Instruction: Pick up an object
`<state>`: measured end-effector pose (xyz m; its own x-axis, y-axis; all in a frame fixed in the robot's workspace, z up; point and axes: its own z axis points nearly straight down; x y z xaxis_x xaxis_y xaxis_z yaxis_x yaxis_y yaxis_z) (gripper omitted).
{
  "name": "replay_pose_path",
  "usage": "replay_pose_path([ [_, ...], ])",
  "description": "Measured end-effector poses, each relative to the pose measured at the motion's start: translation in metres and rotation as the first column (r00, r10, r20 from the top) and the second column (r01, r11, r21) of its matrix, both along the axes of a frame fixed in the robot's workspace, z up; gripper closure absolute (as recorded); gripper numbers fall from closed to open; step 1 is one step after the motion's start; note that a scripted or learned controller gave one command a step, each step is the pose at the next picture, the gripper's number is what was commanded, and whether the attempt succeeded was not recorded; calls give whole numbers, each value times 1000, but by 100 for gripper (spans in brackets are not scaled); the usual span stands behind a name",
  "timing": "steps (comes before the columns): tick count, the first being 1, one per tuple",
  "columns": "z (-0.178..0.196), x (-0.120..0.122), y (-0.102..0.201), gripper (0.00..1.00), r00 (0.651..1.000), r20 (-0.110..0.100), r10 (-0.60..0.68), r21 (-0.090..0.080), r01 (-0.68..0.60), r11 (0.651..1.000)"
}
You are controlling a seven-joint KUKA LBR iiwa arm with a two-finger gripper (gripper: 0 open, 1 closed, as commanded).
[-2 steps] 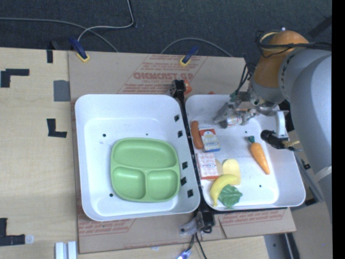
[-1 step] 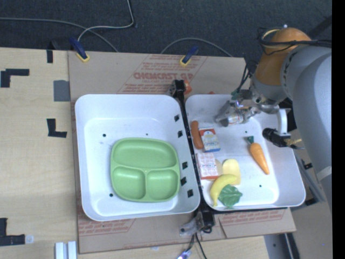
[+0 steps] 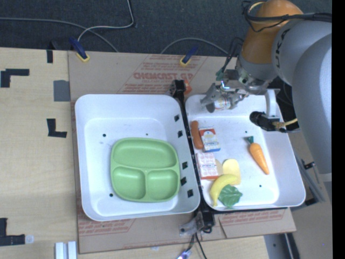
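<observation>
The end effector [image 3: 222, 99] looks like bare metal with a dull sheen, under a glossy orange band [image 3: 268, 28] and smooth grey arm casing [image 3: 310, 63]. Directly beneath it the right bin [image 3: 280, 190] is smooth white plastic, as is the left bin [image 3: 91, 144] farther off to its left, which holds a matt green plastic tray [image 3: 144, 169]. Below the end effector lie a smooth plastic-looking carrot [image 3: 259, 156], a glossy yellow banana [image 3: 218, 186] and printed cardboard packets [image 3: 209, 152]. The bench [image 3: 32, 161] shows matt wood grain under rough brown cardboard [image 3: 129, 72].
</observation>
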<state>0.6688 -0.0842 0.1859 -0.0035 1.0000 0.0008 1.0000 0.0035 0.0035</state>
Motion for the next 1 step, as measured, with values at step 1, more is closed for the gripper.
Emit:
replay_pose_path([
  [1, 10, -75, 37, 100, 1000, -4, -2, -1, 2, 1000],
])
